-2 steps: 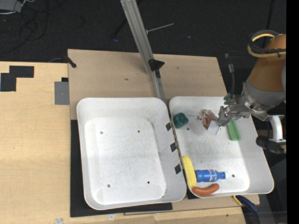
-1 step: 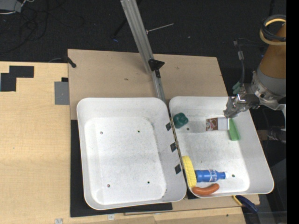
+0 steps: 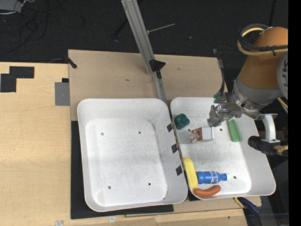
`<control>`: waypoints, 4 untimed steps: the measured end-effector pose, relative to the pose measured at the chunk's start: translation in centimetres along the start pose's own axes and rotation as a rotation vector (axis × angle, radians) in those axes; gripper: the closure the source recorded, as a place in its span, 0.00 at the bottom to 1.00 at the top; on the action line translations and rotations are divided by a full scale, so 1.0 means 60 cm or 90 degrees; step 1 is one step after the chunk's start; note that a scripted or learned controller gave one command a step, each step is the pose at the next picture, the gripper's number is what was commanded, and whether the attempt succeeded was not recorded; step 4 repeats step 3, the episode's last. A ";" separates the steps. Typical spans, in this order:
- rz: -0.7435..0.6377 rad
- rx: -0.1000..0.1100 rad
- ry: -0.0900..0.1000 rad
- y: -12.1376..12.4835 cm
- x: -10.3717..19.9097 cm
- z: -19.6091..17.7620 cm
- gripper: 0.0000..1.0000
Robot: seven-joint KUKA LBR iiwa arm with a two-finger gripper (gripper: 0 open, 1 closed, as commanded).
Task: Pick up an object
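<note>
Tool [image 3: 217, 118] hangs low in right bin [image 3: 254, 173], just above small brown-and-white block [image 3: 203, 134]; clenched or released, cannot tell. Green bar [image 3: 234, 130] lies just beside. Risk: descent lands off-centre, nudging the block aside or catching the bar instead.

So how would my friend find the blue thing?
Look in the right bin, the one with things in it. Near its front edge lies the blue bottle on its side, between a yellow brush and an orange sausage shape. It is the only blue thing there.
</note>
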State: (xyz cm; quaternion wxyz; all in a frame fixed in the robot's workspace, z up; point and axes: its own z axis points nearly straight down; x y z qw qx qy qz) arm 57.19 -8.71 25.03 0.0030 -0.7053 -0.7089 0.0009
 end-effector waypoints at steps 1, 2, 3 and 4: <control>0.001 0.000 0.000 -0.017 0.081 -0.006 1.00; 0.000 0.000 -0.001 -0.032 0.180 0.005 1.00; 0.000 0.000 -0.001 -0.055 0.271 0.010 1.00; 0.000 0.000 -0.001 -0.055 0.271 0.010 1.00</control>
